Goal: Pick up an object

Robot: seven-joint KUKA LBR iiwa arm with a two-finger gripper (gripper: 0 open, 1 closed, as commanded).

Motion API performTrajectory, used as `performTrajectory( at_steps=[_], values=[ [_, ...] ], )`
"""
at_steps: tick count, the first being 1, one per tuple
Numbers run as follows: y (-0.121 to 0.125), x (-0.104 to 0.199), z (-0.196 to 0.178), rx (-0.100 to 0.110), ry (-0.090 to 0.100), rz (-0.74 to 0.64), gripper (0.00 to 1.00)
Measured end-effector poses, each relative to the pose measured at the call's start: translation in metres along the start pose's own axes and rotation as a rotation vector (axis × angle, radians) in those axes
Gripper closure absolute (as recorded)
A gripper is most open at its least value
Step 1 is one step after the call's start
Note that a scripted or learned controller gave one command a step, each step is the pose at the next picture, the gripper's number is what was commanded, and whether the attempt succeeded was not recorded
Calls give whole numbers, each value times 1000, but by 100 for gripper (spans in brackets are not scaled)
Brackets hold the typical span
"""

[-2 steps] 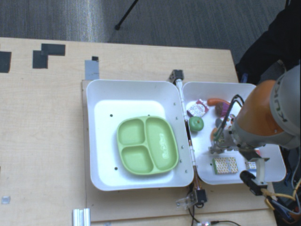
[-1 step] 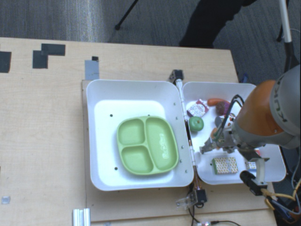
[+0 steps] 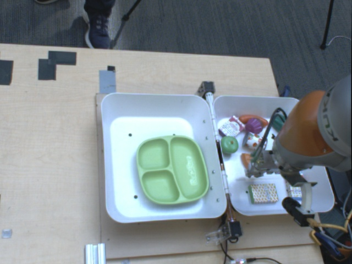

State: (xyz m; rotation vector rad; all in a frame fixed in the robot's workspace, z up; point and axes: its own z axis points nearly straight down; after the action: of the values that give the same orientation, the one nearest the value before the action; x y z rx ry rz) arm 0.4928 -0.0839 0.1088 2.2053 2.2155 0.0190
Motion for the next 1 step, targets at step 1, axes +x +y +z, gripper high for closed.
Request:
performTrajectory(
  at_steps=[1],
  values=[
    [0,0,0,0,0,0,0]
  ],
)
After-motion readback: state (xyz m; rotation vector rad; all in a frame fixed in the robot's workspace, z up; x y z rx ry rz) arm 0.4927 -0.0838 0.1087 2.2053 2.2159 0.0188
